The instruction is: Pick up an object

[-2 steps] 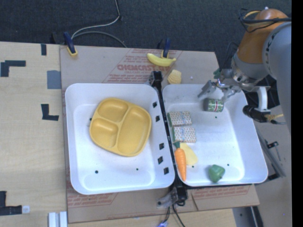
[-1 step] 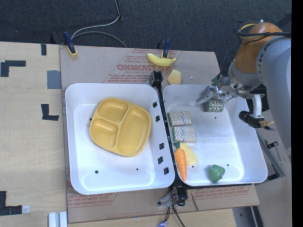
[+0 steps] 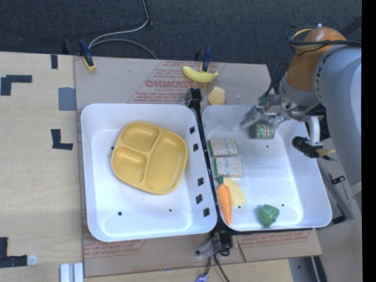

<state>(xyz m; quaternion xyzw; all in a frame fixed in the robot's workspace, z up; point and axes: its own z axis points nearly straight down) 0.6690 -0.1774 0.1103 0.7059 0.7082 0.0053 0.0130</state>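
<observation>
Hovering at the far right corner of the right bin (image 3: 305, 216), the gripper (image 3: 262, 120) sits right over a small green-and-grey can-like object (image 3: 262, 131); the object is at the fingertips and touching or nearly so, but from this slanted top view I cannot tell how far the pincer is open or whether the can is actually between the fingers, so grip unconfirmed. Arm (image 3: 329, 69) enters from the right, grey body with the orange band (image 3: 314, 40) above the wrist. Rest of the right bin, working away from the gripper: two patterned sponge-like blocks (image 3: 225, 156) stacked one behind the other along the left wall, a yellow wedge (image 3: 236, 192) just below them, an orange carrot (image 3: 224, 202) touching the wedge and lying along the left wall, and a green lump (image 3: 268, 215) near the front edge, well apart from the carrot. Left bin (image 3: 94, 175) holds a yellow divided plate (image 3: 149, 157), three compartments, lying flat and roughly centred. Behind the bins on the cardboard sheet (image 3: 135, 78): a banana (image 3: 199, 74) by the rear clamp, and a pale yellow ridged piece (image 3: 216, 95) just beside the divider between the bins. Black cable (image 3: 126, 31) loops across the dark floor at the back
</observation>
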